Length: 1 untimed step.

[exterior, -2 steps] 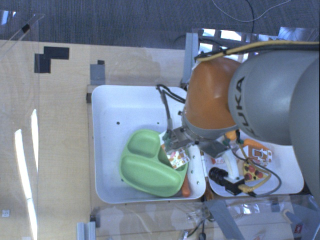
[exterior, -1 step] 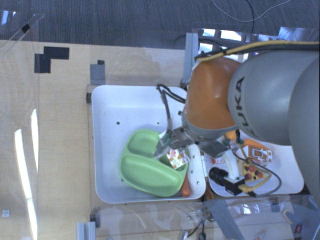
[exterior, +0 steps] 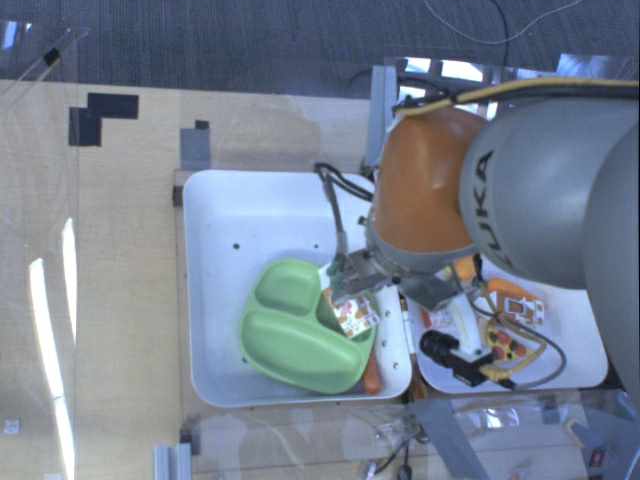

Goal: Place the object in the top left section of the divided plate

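Note:
A green divided plate point(exterior: 298, 352) lies in the lower half of the left white bin point(exterior: 232, 226). Its upper left section point(exterior: 286, 285) holds nothing. A small colourful packet point(exterior: 353, 315) with red, yellow and white print rests over the plate's right section. My gripper point(exterior: 354, 280) hangs directly above the packet and close to it, at the plate's right edge. The big orange and grey wrist hides most of the gripper from above.
An orange, carrot-like thing point(exterior: 372, 374) lies against the left bin's right wall below the plate. The right bin point(exterior: 588, 360) holds an orange packet point(exterior: 516, 304), a white item point(exterior: 452, 317) and a red and yellow item point(exterior: 501, 344). The arm covers the right bin's upper part.

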{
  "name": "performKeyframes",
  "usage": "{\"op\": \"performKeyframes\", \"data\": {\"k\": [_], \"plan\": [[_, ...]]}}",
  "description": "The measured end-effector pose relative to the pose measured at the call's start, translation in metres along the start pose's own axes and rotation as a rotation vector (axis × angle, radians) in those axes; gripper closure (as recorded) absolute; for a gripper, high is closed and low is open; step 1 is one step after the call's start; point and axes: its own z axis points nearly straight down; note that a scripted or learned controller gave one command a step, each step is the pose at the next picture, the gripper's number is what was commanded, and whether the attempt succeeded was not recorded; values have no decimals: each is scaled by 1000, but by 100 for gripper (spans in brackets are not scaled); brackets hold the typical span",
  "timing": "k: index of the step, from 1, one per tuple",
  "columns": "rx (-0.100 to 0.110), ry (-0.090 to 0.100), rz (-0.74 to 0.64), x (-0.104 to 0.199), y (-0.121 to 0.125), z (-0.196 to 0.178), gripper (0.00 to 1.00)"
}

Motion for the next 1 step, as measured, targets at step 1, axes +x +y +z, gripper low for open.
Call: {"op": "performKeyframes", "data": {"k": [1], "plan": [[0, 0, 0, 0, 0, 0, 0]]}}
